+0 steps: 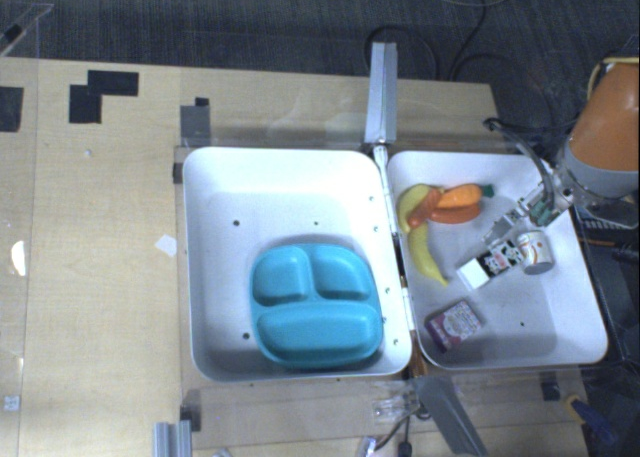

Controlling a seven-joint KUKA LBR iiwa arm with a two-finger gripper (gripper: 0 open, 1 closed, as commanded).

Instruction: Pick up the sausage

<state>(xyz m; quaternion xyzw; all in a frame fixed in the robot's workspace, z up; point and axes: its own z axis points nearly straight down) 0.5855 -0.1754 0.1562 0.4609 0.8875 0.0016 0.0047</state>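
Two white bins sit side by side on the surface (120, 245); the left bin (215, 245) holds one blue divided plate (315, 305); the right bin (570, 330) holds one banana (425, 245), one carrot (458, 202), one small can (533, 252), one white box (478, 268) and one dark packet (453, 323). The sausage (424, 209), reddish, lies between banana and carrot at the bin's upper left; the gripper (520, 215) hovers well to its right, near the can; whether it is open or closed cannot be told.
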